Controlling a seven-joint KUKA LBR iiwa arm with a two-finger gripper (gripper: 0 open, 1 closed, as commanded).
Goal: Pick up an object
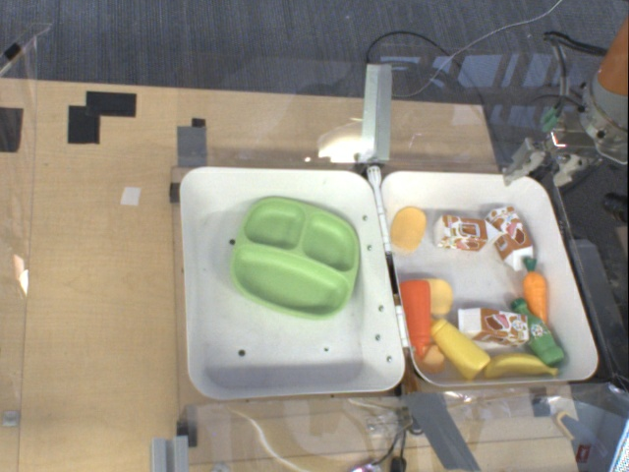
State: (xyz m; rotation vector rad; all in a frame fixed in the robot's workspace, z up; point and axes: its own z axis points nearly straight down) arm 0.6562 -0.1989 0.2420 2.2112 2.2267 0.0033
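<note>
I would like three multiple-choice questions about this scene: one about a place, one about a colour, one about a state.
1. Where does the divided plate lie?
A. left bin
B. right bin
C. on the bench

2. What colour is the plate?
A. red
B. green
C. blue

3. Where is the end effector?
A. above the plate
B. among the toy food
C. outside the bins, past the right bin's far corner

Key: 1 A, the plate rests in the left bin. 2 B, it is green. 3 C, the end effector is beyond the right bin.
</note>
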